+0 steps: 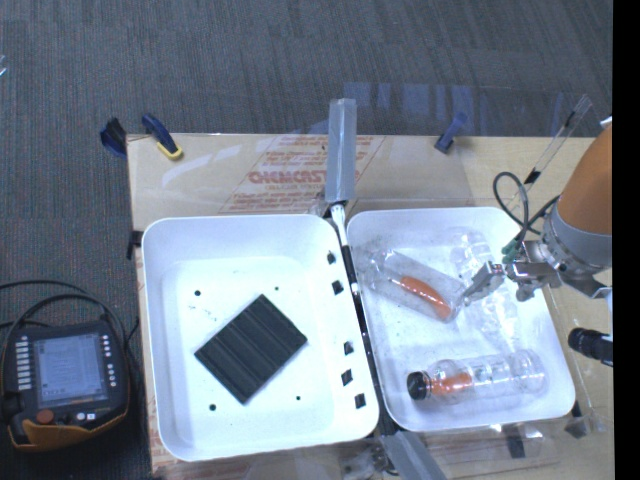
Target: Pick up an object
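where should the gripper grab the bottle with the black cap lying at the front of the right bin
Take the bottle across the middle of its clear body, coming straight down. It lies on its side, along the bin's front wall, cap to the view's left, so the fingers should straddle its width, one toward the wall, one toward the bin's centre. The cap end looks narrower and likelier to pivot. The gripper is over the other bottle.

Bins (160,268): glossy white plastic. Bottle (480,376) below the metal pincer (480,283): clear plastic. Ribbed pad (250,348): matt black. Tabletop (200,173): pale wood.
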